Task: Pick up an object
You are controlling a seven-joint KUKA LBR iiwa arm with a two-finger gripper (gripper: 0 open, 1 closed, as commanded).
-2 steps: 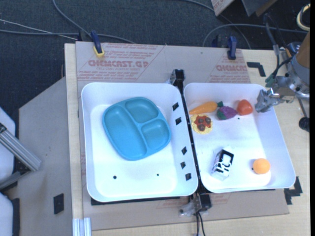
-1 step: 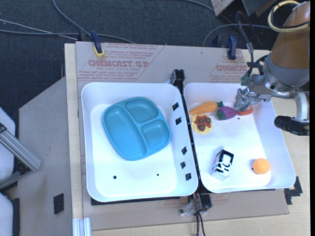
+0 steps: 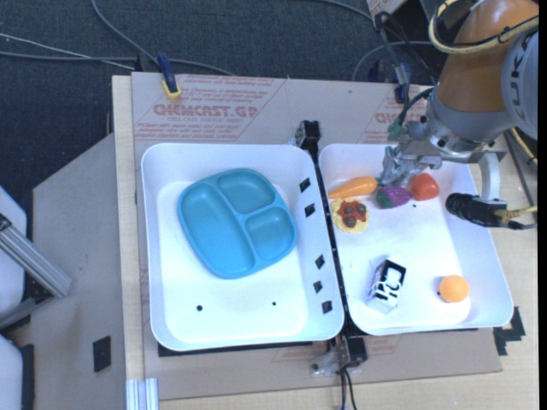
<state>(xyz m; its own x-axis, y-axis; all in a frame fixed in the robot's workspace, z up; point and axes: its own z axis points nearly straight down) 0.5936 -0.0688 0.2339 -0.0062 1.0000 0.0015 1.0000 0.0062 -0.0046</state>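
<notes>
claw (image 3: pixel 395 180) over right bin (image 3: pixel 487 254), 12 o'clock of purple toy (image 3: pixel 394 196) | finger state: cannot tell | blue divided plate (image 3: pixel 238 221) in left bin (image 3: pixel 162 229)

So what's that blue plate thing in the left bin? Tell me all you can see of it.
The blue tray is a light blue, rounded, plastic-looking plate divided into three compartments by raised ridges. It lies flat, turned at a slant, on the floor of the left bin, toward its upper middle. Its compartments hold nothing, and nothing but the bin touches it.
</notes>
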